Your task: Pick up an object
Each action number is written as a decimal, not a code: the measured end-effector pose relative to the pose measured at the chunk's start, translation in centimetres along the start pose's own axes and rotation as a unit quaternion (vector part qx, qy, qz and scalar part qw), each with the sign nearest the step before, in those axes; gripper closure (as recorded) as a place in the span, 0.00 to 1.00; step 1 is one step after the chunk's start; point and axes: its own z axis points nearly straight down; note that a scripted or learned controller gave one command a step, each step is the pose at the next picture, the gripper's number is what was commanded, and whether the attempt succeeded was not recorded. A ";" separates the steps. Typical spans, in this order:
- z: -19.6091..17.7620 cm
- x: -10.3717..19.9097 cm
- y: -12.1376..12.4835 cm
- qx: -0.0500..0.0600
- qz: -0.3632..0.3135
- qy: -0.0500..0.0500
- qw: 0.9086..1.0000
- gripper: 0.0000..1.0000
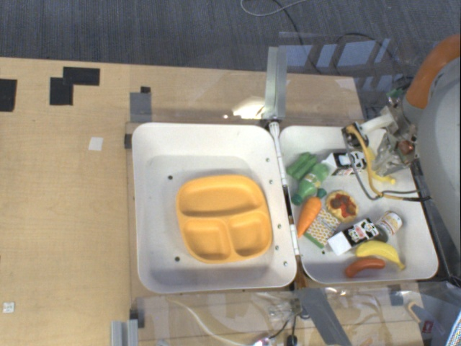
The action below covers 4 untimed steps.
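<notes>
The right white bin [425, 265] holds several toy foods. Among them are a green vegetable [308, 170], an orange carrot [310, 215], a round pizza piece [341, 205], a black-and-white carton [358, 233], a yellow banana [380, 252], a red sausage [364, 266] and a small can [391, 223]. My gripper [392, 153] hangs over the bin's far right corner, above and to the right of the pile, with a yellow cable looping beside it. Nothing shows between its fingers.
The left white bin [155, 265] holds a yellow divided tray [223, 217]. A small black-and-white box [344, 160] lies just left of the gripper. A metal divider post [276, 85] stands between the bins at the back. The arm's grey body fills the right side.
</notes>
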 end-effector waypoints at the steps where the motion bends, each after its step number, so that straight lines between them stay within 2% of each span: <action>1: -12.5 1.3 -2.8 -0.007 0.002 0.007 1.000 1.00; 2: -14.6 -1.1 -0.8 -0.007 -0.046 0.005 0.999 1.00; 4: -17.0 -0.7 -1.2 -0.009 -0.055 0.008 0.998 1.00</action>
